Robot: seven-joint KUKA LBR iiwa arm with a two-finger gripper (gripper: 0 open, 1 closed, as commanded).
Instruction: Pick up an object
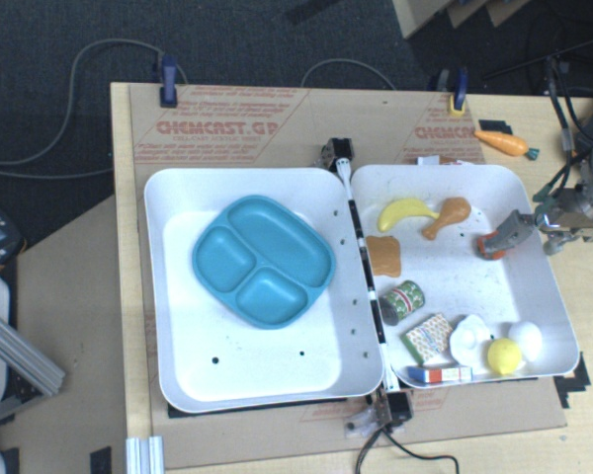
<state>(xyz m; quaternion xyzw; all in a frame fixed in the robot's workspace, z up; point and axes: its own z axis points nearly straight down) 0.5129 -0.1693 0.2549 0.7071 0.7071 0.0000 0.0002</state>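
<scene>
Camera view: fingers point(496, 241) low over right bin point(544, 294), seemingly closed, nothing visibly gripped; banana point(406, 212) apart.

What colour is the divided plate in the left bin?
Light blue; the divided plate shows clearly in the camera view.

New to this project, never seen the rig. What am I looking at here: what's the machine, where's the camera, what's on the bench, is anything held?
One camera, fixed above the bench, looks down at a slant. The bench carries two shallow white bins. The left bin holds a blue divided plate. The right bin holds toy food and small items: a banana, a drumstick, a brown slice, a green can, a small carton, a yellow ball. A toy carrot lies on the bench outside the bins. The machine is a robot arm reaching in from the right; its pincer hangs over the right bin's right part. Whether it holds anything is unclear.
</scene>
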